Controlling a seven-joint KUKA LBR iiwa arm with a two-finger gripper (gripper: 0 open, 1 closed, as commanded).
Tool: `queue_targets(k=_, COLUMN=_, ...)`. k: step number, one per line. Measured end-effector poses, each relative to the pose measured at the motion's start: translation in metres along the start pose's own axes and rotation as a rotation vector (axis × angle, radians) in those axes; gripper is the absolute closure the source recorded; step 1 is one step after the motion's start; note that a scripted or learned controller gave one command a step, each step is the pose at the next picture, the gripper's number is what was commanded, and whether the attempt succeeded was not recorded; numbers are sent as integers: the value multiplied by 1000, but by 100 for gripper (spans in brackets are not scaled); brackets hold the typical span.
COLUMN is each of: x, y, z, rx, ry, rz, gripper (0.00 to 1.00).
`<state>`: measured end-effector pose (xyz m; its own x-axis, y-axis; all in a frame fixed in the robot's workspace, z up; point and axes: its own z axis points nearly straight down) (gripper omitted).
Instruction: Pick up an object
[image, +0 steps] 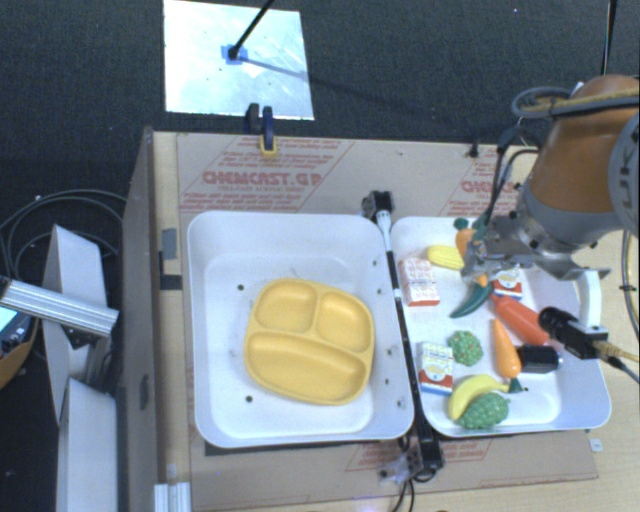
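My gripper (483, 268) is low over the back part of the right bin (590, 400), under the grey and orange arm. A curved green pod (467, 301) lies right below its tip, touching or nearly touching it; whether it is held is hidden. Close by are a yellow piece (445, 257), an orange piece (463, 241), a red-and-white carton (418, 281) and another small carton (508, 286).
The right bin also holds a red-orange carrot (520, 319), an orange carrot (505, 350), broccoli (465, 347), a carton (434, 366), a banana (468, 393), a green bunch (485, 411) and a black block (540, 358). A yellow divided plate (310, 340) lies in the left bin (215, 300).
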<state>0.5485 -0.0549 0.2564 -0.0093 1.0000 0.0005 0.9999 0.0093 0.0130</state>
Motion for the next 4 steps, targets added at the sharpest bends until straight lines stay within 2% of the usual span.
queue_targets(k=1, x=5, y=-21, z=-26, rx=11, ry=0, rz=4, gripper=100)
queue_targets(k=2, x=-26, y=34, z=2, rx=13, ry=-3, rz=10, gripper=100)
queue_targets(k=3, x=-54, y=47, z=-13, rx=11, ry=-2, rz=9, gripper=100)
queue_targets(k=4, x=-2, y=39, z=6, rx=16, ry=1, rz=2, gripper=100)
